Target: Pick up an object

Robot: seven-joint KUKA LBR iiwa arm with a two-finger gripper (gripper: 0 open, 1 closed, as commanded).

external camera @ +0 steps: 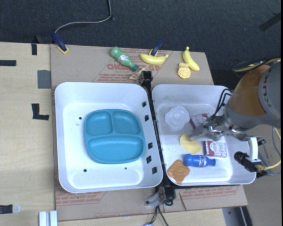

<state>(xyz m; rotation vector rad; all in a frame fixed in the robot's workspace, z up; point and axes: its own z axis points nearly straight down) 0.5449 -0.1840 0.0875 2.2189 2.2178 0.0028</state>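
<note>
1. Grey arm with orange band (249, 95) reaches in from the right; its two-finger gripper (203, 132) hangs low over the right white bin (217, 92); finger state cannot be told.
2. Just beside the gripper: yellow lemon-shaped piece (189, 143), red-and-white carton (215, 149), blue plastic bottle (198, 161), clear plastic cup (177, 117); brown cookie (178, 172) near corner.
3. Left white bin (66, 98) holds a blue divided plastic tray (114, 136).

A wooden bench (19, 140) carries a cardboard sheet (85, 62). Two white bins sit on it, left bin (68, 98) and right bin (198, 91) touching. Behind them lie a green bottle (123, 58), two bananas (153, 58) (189, 60) and a corn piece (183, 71).
</note>
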